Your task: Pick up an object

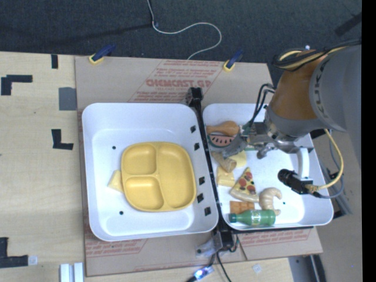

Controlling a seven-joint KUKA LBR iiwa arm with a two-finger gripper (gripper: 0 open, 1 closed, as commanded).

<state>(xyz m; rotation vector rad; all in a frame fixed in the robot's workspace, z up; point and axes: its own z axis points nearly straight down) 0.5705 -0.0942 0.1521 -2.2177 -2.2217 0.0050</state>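
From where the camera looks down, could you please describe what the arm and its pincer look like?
The arm is a thick, rounded grey body with a broad orange band above the wrist. Yellow cables loop over its top and down its right side. Below the band sits a grey metallic wrist block, from which the dark pincer reaches out. A black connector hangs beneath on a pale bracket.

Yellow divided plate point(158, 176) in left bin point(97, 122), cardboard sheet point(170, 81), white cable point(176, 29)

A robotics lab bench is showing here: two white bins point(97, 157) are sitting on clamped cardboard point(170, 81), a loose cable point(182, 28) trailing far across dark carpet.
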